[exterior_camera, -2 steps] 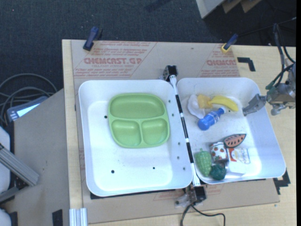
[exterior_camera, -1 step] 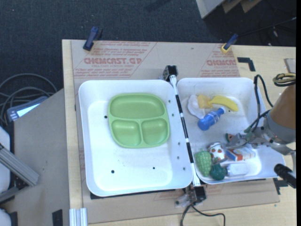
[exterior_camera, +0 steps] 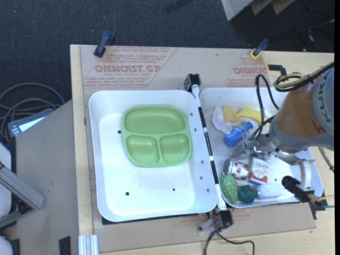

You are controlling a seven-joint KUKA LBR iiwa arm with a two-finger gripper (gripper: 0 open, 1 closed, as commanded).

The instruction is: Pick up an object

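Blue plastic – a small bottle (exterior_camera: pixel 237 134) – is seen in the right bin (exterior_camera: pixel 313 166), just left of the hand (exterior_camera: pixel 258 149), beside a yellow object (exterior_camera: pixel 243 114). Whether anything is held cannot be told.

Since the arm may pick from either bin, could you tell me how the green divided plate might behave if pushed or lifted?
The green plate looks like rigid moulded plastic, so probably stiff and light. Lying flat on the smooth left bin, it would likely slide rather than tip. Its low rim may be hard to pinch.
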